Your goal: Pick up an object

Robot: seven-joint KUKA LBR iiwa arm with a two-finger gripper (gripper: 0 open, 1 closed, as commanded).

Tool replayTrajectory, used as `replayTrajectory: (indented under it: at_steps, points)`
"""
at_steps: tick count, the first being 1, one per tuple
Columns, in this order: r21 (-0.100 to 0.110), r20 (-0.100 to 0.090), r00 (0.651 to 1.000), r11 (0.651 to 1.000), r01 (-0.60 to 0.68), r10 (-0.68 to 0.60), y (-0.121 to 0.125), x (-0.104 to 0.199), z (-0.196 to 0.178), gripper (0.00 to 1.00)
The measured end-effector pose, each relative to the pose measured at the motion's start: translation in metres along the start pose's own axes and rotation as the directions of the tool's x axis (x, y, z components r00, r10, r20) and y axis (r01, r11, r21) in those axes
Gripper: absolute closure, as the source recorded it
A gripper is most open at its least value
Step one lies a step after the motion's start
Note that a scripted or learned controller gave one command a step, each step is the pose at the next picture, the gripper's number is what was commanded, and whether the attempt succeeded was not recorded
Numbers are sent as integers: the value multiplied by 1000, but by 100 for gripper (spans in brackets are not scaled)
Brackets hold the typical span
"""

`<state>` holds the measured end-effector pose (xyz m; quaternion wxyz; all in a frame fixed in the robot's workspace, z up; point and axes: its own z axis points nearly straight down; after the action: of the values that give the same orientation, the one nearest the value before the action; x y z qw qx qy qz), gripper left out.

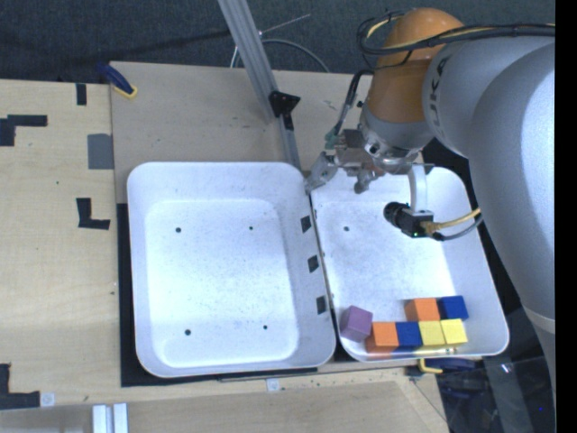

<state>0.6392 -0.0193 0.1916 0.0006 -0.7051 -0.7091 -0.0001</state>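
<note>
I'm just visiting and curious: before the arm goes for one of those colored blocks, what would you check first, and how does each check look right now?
1. Blocks within the right bin: ok; the purple block, orange block and the others sit clustered at its near edge.
2. Gripper above a block: not ok; it hangs over the bin's far end.
3. Fingers open: cannot tell.
4. Gripper carrying nothing: cannot tell.
5. Room to grasp: not ok for most; the blocks touch, and the purple one lies slightly apart.
</note>
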Motion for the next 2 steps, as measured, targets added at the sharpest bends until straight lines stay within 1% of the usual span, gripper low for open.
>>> replayTrajectory:
  at_steps: [1,2]
  points:
    - [2,0,1000,1000,-1,1,-4,28,0,0]
    - [1,0,1000,1000,-1,1,5,60,0,0]
